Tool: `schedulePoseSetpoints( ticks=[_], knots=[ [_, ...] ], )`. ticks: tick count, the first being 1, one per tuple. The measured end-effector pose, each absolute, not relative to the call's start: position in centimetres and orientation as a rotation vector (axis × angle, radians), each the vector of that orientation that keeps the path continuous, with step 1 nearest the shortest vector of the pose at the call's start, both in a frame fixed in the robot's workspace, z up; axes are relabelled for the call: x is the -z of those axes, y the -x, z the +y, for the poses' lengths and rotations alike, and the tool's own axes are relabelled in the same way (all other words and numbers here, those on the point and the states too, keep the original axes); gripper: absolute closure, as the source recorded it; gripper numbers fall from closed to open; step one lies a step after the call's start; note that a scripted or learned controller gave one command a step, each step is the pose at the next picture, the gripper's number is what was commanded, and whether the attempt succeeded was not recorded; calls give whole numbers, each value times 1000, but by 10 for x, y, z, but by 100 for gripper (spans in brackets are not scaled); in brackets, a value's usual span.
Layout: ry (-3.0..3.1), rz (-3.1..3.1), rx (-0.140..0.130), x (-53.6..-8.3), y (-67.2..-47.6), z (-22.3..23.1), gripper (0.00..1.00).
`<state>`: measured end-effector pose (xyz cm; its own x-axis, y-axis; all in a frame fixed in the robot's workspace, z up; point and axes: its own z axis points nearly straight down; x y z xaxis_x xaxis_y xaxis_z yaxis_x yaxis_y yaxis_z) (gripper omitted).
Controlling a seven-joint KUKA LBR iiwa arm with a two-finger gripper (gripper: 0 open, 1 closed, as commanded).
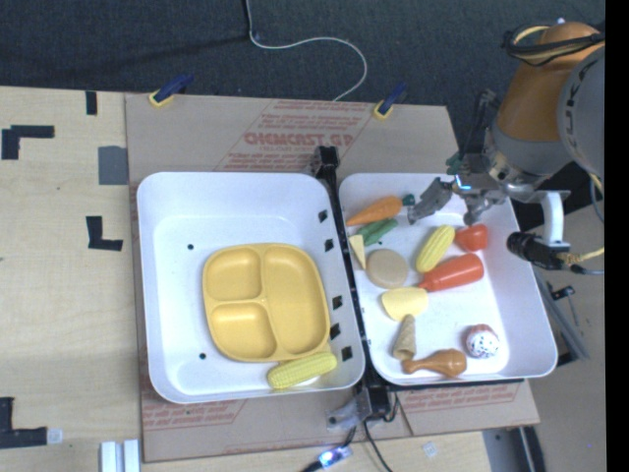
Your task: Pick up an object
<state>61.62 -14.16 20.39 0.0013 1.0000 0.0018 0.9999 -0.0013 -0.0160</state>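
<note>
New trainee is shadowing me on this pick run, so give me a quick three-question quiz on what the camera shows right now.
1. True or false: the yellow divided plate lies in the left bin.
2. Which item lies in the same bin as that plate? A) carrot B) corn cob C) drumstick
3. Fill in: the tool hovers over the far part of the ____ bin.

Key
1. True.
2. B. One corn cob lies at the plate's near edge; the carrot and the drumstick are in the right bin, where a second corn cob also lies.
3. Right.
</note>
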Motion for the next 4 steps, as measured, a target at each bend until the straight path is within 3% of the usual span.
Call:
schedulePoseSetpoints(
  ticks=[1, 3, 4],
  knots=[
    [2219, -2223, -2, -213, -619, -141, 0],
    [2217, -2221, -7, -109, -602, -140, 0],
    [2220, -2224, -1, -86, -604, -140, 0]
  ],
)
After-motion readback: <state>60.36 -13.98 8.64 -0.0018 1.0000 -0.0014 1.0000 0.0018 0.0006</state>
